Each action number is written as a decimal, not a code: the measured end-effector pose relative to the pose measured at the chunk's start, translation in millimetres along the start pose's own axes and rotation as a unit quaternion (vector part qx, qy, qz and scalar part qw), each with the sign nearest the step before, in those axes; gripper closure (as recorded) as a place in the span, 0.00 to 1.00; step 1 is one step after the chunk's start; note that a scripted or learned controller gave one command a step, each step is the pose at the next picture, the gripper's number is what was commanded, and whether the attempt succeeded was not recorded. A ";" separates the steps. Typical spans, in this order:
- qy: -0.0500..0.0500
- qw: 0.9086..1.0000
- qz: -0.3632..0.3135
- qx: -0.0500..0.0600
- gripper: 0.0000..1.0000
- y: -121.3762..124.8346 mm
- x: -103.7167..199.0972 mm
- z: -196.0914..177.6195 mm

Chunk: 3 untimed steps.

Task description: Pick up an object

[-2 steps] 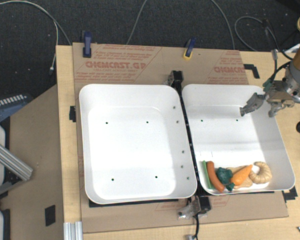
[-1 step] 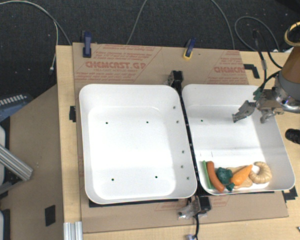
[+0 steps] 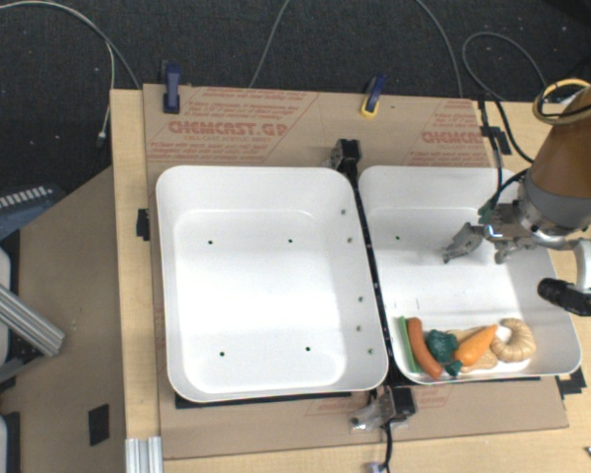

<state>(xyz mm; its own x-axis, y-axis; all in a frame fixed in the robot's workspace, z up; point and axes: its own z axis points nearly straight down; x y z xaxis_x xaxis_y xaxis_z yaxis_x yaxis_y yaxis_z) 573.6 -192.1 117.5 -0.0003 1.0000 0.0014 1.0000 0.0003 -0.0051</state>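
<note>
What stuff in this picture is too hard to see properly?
- Toy pile in the right bin, camera view: the pieces overlap and are small, so only an orange carrot-like piece and a red stick read clearly.
- Gripper: small and blurry; its grip state is unclear.
- Arm: cut off by the right edge.

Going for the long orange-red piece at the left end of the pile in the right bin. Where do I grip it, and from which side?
Probably grip the orange-red piece at its upper half, coming straight down from above. It lies flat and long, running up-down in the camera view, with its lower end against the green toy and its left side close to the right bin wall. Jaws should close across its narrow width.
</note>
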 end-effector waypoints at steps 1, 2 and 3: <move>-0.001 1.000 0.000 -0.004 1.00 1.8 -0.5 -14.1; -0.001 1.000 0.000 -0.005 1.00 8.6 -0.2 -58.5; -0.001 1.000 0.000 -0.005 1.00 18.1 4.6 -109.4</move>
<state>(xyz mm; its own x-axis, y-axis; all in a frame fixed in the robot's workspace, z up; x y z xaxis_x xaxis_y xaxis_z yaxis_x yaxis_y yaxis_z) 592.2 -187.6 226.8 -0.0009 1.0000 -0.0010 1.0000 0.0009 0.0051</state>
